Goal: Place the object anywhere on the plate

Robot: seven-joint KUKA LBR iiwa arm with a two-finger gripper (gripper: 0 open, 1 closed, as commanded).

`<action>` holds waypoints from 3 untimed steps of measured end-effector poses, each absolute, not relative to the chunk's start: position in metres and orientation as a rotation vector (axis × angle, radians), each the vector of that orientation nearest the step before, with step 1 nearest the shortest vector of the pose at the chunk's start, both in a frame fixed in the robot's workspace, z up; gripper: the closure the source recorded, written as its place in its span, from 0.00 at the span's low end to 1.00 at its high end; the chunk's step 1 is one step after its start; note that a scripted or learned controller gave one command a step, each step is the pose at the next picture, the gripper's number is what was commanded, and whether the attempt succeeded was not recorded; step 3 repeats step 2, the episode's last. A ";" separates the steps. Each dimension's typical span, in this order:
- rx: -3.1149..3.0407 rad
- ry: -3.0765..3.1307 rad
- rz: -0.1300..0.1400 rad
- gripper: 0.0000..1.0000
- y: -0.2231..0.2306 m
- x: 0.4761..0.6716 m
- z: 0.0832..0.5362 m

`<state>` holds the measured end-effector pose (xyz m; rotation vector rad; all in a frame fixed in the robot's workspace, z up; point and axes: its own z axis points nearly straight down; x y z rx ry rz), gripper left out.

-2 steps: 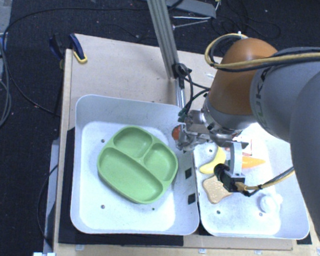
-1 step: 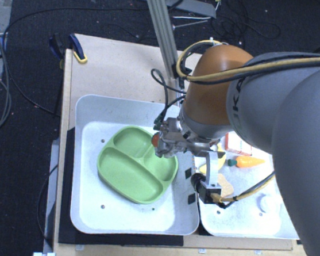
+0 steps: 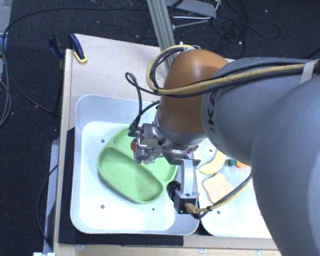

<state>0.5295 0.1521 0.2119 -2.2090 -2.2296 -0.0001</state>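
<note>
A light green plate [image 3: 125,175] lies tilted in the left white bin [image 3: 84,202]. My gripper [image 3: 144,151] hangs low over the plate's far edge, under the orange wrist band and the grey wrist block. A small red bit [image 3: 133,145] peeks out at the gripper's left side, right above the plate's rim. I cannot tell what it is or whether it is held. The wrist hides the far right part of the plate.
The right bin [image 3: 241,224] holds a tan slice like toast [image 3: 217,188], a pale yellow piece [image 3: 213,163] and a small orange thing [image 3: 240,163], partly under the arm. A black gripper part [image 3: 179,199] overhangs the wall between the bins.
</note>
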 end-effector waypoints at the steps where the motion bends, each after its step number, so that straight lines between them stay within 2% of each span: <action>1: -2.212 -2.229 -0.002 1.00 0.189 0.510 0.227; 2: -2.219 -2.224 0.000 0.00 0.186 0.511 0.226; 3: -2.219 -2.224 0.000 0.00 0.186 0.511 0.226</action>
